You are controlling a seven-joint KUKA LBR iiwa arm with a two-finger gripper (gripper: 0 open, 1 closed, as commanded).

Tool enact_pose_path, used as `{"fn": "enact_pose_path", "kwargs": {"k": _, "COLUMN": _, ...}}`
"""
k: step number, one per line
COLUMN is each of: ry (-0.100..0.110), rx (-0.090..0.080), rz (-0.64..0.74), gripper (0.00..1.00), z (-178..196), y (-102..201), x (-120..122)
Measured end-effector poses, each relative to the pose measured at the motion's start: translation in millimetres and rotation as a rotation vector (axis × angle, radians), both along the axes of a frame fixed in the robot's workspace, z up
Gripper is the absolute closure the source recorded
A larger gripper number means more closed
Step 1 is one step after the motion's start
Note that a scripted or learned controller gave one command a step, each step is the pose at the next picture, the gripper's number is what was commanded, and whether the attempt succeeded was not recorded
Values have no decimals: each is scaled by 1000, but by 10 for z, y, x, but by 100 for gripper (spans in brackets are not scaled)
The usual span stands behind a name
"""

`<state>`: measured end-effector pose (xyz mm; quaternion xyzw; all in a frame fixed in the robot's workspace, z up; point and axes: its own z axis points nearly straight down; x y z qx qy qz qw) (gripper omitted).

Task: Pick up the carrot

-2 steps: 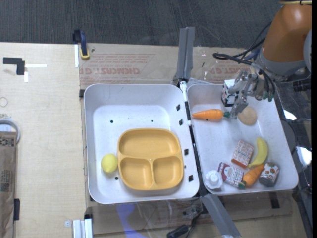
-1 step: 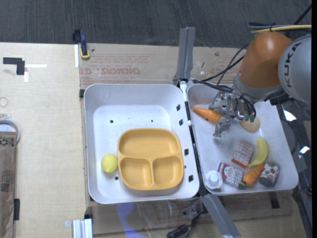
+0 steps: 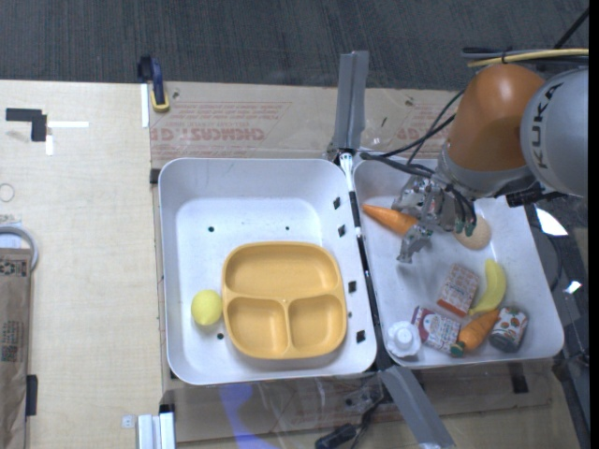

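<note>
Carrot lies in the right bin, near its upper left corner, touching the gripper, whose fingers spread open, holding nothing. Another carrot rests lower right, beside a banana.

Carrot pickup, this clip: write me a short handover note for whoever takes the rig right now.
Pincer: low in the right bin, close beside the carrot's thick end; whether it is open or shut cannot be made out, and no grip is visible.
Carrot: lying on the floor of the right bin, upper left part, near the divider. A second carrot lies near the front of that bin, beside a banana.
Done: approach to the carrot.
Left: confirm a grip, then lift the carrot.
</note>
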<state>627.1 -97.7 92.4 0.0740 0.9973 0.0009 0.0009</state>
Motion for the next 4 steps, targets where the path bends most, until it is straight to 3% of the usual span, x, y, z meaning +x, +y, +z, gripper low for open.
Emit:
{"fn": "enact_pose_path", "kwargs": {"k": 1, "ry": -5, "rx": 1, "rz": -5, "gripper": 100, "z": 108, "y": -5, "x": 14}}
{"fn": "enact_pose_path", "kwargs": {"k": 2, "ry": -3, "rx": -1, "rz": 36, "gripper": 100, "z": 1440, "y": 189, "x": 3}}
{"fn": "enact_pose_path", "kwargs": {"k": 3, "ry": 0, "rx": -1, "rz": 287, "gripper": 100, "z": 996, "y": 369, "x": -22}}
{"fn": "enact_pose_path", "kwargs": {"k": 4, "ry": -5, "rx": 0, "rz": 282, "gripper": 100, "z": 1092, "y": 367, "x": -9}}
